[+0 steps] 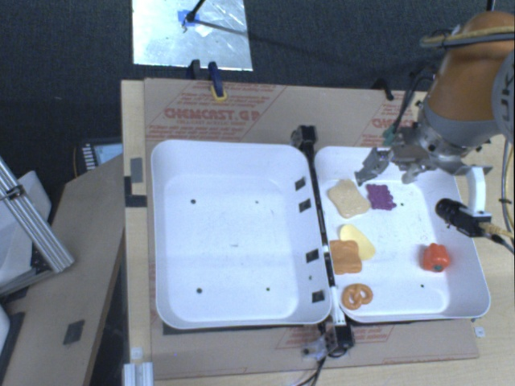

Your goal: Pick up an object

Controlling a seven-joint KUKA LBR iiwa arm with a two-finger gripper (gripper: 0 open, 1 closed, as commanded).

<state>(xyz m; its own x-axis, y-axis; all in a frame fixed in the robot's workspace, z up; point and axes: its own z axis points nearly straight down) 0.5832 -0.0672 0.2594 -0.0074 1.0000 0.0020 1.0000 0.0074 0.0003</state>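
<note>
The right bin (463, 296) holds several small toy foods. A tan bread slice (348, 199) lies near its upper left, with a purple grape cluster (381, 196) just to its right. Lower down are a yellow piece (360, 240), an orange block (346, 258) overlapping it, and a pretzel (356, 297) at the front. A red-orange pepper (435, 256) sits toward the right. My gripper (392, 173) hangs over the bin's back part, just above the grape cluster, its fingers open and spread with nothing between them.
The left bin (233, 232) lies beside the right one, with a black divider (316, 215) between them. A black cylindrical part (459, 214) on a white bracket juts over the right bin's right side. A foil sheet (191, 22) lies behind the bench.
</note>
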